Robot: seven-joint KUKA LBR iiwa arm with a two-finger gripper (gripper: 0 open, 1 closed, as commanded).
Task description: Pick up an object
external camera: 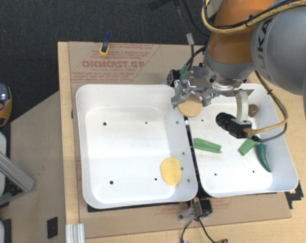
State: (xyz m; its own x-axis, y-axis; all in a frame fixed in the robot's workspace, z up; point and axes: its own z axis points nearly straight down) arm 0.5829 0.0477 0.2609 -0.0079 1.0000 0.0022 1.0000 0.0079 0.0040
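Observation:
My gripper hangs over the ridge between the two bins, near their far side. Its metal fingers are shut on a tan round disc, which pokes out below them, lifted off the bin floor. A yellow oval piece lies in the left bin near its front right corner. The right bin holds a green strip, a green block, a dark teal curved piece and a small brown object.
The bins sit on a cardboard sheet with a small yellow-and-blue clip at its far edge. The arm's big orange-and-grey body looms over the right bin's back.

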